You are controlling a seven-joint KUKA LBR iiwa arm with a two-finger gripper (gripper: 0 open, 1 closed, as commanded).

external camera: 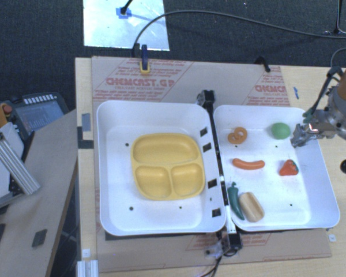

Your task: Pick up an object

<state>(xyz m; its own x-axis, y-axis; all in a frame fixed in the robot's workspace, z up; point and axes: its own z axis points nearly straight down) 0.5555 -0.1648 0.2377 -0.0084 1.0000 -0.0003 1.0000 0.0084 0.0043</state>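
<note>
From my seat, the left half of the frame has the left bin (112, 154) on the bench (230, 77), and in it only a yellow divided plate (166, 165), lying flat at the bin's middle. Nothing there calls for a grasp.

Moving right across the divider, the right bin (320, 203) holds the candidates: a pretzel (238, 135) at upper left, a sausage (248, 164) below it, a green pepper (233, 200) pressed near the divider at lower left with a bread roll (251, 206) just beside it, almost touching. Further right sit a green ball (281, 130) near the top and a strawberry (288, 168) below it.

At the right edge of the frame the gripper (303, 135) hovers over the bin's upper right, just beside the green ball. I cannot tell from this slant how it is set, and I see nothing in it.

My worry is the ball: it looks round and smooth, so a closing grasp slightly off centre could squirt it sideways toward the bin wall. The gripper is also near the rim, so a descent here might clip the wall. The pepper and roll sit so close that one could get nudged with the other.
</note>
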